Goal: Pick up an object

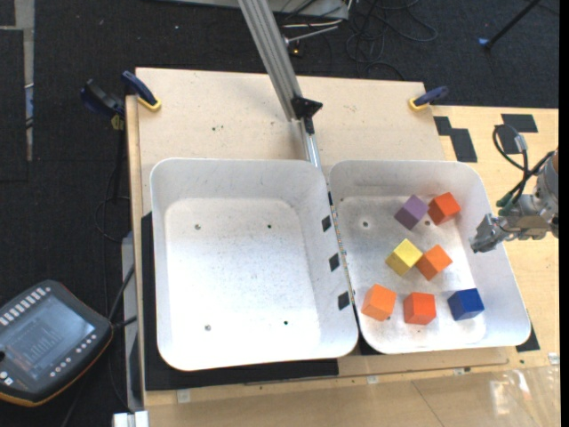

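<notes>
1. The hand (487, 237) is hovering at the right rim of the right bin (498, 283), with the arm reaching in from the right. Whether it is wide or narrow I cannot tell, as it is showing small and blurred.
2. Nothing is showing between its tips, so I am judging it as carrying nothing.
3. All the blocks are lying in the right bin, to the left of the hand: a purple block (411, 211), an orange block (444, 206), a yellow block (404, 255) touching another orange block (435, 261), then a lower row with a blue block (465, 303).
4. The upper orange block and the blue block are lying nearest the hand, one up-left of it, one down-left.
5. The left bin (169, 238) is lying well apart, across the worktop (222, 105).
6. Being cubes, the blocks are offering no long axis; the coming move is likely turning on a short leftward reach.
</notes>
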Motion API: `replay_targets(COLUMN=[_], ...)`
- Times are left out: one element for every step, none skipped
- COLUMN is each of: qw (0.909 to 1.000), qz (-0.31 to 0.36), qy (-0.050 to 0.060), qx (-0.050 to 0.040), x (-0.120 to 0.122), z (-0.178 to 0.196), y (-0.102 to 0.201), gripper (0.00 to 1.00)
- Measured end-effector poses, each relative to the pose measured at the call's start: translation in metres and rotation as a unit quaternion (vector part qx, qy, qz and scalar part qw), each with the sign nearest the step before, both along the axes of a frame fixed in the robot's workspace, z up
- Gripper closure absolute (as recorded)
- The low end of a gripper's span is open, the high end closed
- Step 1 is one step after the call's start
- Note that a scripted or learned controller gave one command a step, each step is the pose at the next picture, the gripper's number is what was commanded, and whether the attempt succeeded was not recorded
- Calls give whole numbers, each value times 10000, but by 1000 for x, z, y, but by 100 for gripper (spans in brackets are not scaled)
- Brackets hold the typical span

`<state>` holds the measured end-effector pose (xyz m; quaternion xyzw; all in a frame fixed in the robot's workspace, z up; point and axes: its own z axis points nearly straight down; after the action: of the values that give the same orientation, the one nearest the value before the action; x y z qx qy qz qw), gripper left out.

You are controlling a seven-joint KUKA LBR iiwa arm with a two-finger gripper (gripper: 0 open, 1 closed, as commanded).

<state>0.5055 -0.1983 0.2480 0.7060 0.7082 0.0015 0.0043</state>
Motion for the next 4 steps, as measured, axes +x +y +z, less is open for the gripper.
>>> replay_targets(qw=[10000, 10000, 10000, 10000], qz=[0, 24, 23, 21], qy=[15, 30, 43, 52], qx=[5, 25, 26, 27], x=[1, 11, 20, 30], z=[31, 34, 17, 1], y=[0, 50, 95, 141], gripper=[100, 100, 100, 100])
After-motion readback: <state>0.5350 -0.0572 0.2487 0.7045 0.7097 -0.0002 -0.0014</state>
